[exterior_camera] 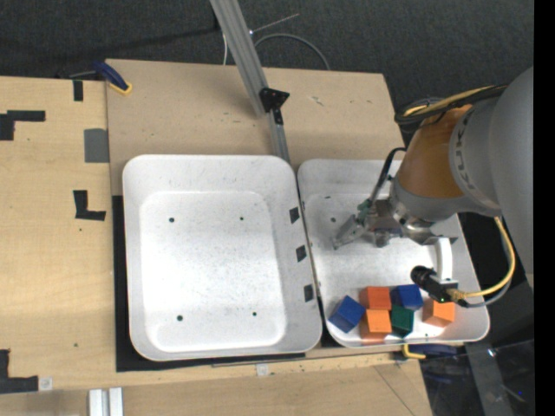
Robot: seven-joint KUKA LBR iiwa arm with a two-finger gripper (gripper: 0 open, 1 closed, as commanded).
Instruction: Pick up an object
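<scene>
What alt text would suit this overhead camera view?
A grey robot arm's gripper hovers in the right white bin, above a cluster of blue, orange and green blocks at its near edge. The left white bin sits beside it.

I see 2 speckled white plastic bins [212, 167]; the right bin [347, 180] holds 3 orange cubes [378, 298], 2 blue cubes [347, 313], and 1 green cube [401, 321].
</scene>
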